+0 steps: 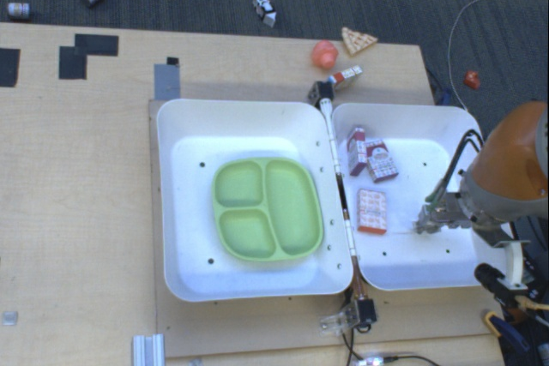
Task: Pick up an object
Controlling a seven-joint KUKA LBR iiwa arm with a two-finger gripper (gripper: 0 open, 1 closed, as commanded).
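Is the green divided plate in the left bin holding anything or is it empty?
Empty: all three compartments of the green plate show bare green.

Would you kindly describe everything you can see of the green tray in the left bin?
The green tray is pale lime, plastic-looking, a rounded rectangle with three compartments: two smaller ones on its left side, one long one on its right. It lies flat, turned slightly, near the middle of the left bin, resting on the bin's floor. Nothing lies in its compartments and nothing else touches it.
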